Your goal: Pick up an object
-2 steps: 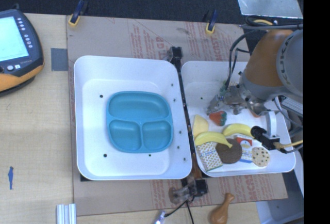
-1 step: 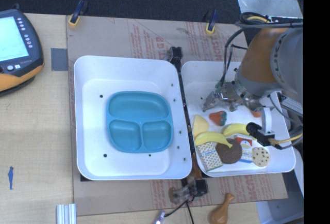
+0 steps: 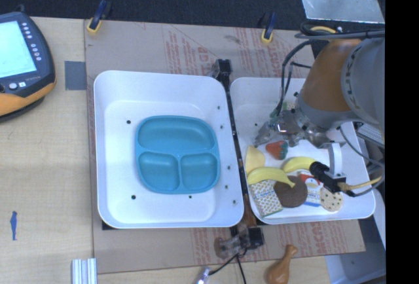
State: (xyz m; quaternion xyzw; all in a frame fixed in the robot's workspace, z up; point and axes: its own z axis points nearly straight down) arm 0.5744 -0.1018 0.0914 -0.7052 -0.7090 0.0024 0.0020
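The right bin (image 3: 252,96) holds a heap of small toys. A red and green piece (image 3: 277,147) lies near the middle, with a yellow banana (image 3: 270,176) and a second yellow piece (image 3: 300,163) in front of it. A brown round cookie (image 3: 291,194) and a patterned box (image 3: 264,198) sit at the bin's front. My gripper (image 3: 279,128) hangs low over the right bin, just behind the red piece; the view does not show whether it touches anything.
The left bin (image 3: 111,145) holds a blue divided plate (image 3: 177,153). A tablet (image 3: 19,53) lies at the far left of the bench. A wooden toy (image 3: 281,268) lies in front of the right bin. Clamps (image 3: 96,17) pin the cardboard's back edge.
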